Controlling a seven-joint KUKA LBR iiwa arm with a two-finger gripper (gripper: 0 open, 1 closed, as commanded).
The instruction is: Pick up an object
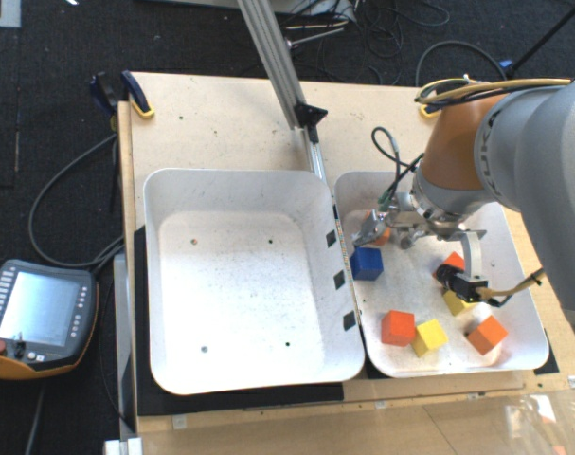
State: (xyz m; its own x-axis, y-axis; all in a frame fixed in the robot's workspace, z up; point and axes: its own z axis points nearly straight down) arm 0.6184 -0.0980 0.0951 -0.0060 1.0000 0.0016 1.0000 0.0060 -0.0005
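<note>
Gripper (380, 227) over right bin (524, 349) on wooden bench (221, 121); jaw state unclear; black carpet, cables, teach pendant (36, 316) left.

Grey-screened teach pendant (36, 316) on dark carpet left of the bench, aluminium rail (268, 45) slanting above, cables (391, 12) behind.

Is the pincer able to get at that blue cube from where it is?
Probably yes. The blue cube sits apart from the other blocks, just below-left of the pincer, with open bin floor around it.
</note>
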